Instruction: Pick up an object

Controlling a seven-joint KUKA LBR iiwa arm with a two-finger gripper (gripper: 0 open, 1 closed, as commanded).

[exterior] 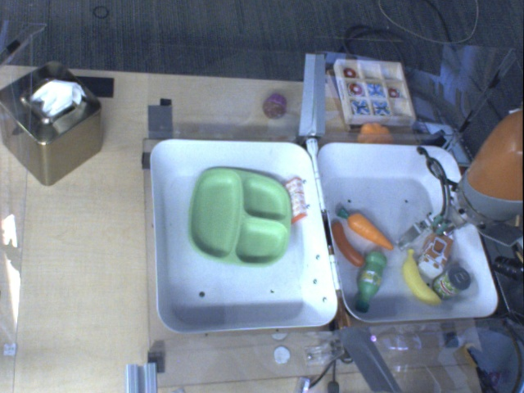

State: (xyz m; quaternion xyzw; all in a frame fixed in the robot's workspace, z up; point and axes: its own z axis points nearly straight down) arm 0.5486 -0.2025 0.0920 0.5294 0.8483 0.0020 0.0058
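The right bin holds an orange carrot, a red-brown sausage, a green bottle, a yellow banana, a small white and brown carton and a dark-lidded jar. My gripper hangs low over the right side of this bin, just above the carton and right of the carrot. The grey arm with its orange band rises behind it. Nothing can be seen held in the gripper.
The left bin carries a green divided plate and a small red and white packet by its right wall. A brass-coloured box stands far left. A tic-tac-toe board and a purple ball lie behind the bins.
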